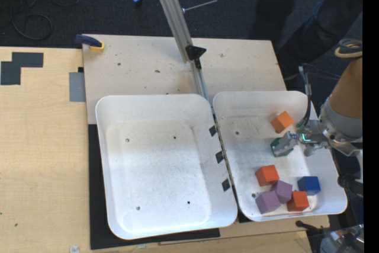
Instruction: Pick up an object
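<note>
Fingers of the gripper point(284, 145) sit low in the right bin point(249, 105), at the right middle of the frame, but whether they are apart or together I cannot tell; the grey-green tips blur into each other and nothing shows between them. Nearest to them is an orange block point(282, 121), just up and left of the tips, lying tilted with one corner toward the bin's far wall. Lower in the frame a red-orange cube point(267, 175) sits alone, and below it two purple blocks point(275, 196) press against a small orange cube point(298, 201), with a blue block point(308, 184) just beside them near the bin's right rim. All look like light, stiff foam or wooden blocks with flat, grippy faces; none has a clear long axis. Judging by this, opposite flat sides of the lone red-orange cube offer the cleanest hold. The left bin point(118, 127) lies across the divider.
</note>
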Controlling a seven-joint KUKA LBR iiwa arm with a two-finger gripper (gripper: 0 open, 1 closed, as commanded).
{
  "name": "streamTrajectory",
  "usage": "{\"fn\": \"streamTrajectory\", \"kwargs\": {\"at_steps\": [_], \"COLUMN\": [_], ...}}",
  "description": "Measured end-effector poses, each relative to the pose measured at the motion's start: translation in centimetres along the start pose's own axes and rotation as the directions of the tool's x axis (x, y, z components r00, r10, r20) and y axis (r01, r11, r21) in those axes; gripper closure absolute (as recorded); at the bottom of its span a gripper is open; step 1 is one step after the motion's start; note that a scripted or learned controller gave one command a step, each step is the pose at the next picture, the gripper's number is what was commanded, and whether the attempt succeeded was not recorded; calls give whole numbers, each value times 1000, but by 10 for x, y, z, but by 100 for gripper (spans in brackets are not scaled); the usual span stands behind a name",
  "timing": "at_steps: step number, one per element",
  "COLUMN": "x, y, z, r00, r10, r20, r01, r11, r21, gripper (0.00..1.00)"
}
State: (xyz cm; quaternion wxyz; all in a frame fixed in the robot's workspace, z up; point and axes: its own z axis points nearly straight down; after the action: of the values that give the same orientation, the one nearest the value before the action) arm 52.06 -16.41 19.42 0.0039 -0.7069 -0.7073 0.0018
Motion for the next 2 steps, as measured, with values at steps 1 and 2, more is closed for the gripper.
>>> {"fn": "streamTrajectory", "kwargs": {"at_steps": [1,2], "x": [-1,-4], "y": [1,10], "z": [-2,51], "r00": [1000,1000], "r10": [3,1], "r20": [2,1], "r01": [-3,-1], "r11": [1000,1000], "r21": [-5,0], "gripper": [0,0]}}
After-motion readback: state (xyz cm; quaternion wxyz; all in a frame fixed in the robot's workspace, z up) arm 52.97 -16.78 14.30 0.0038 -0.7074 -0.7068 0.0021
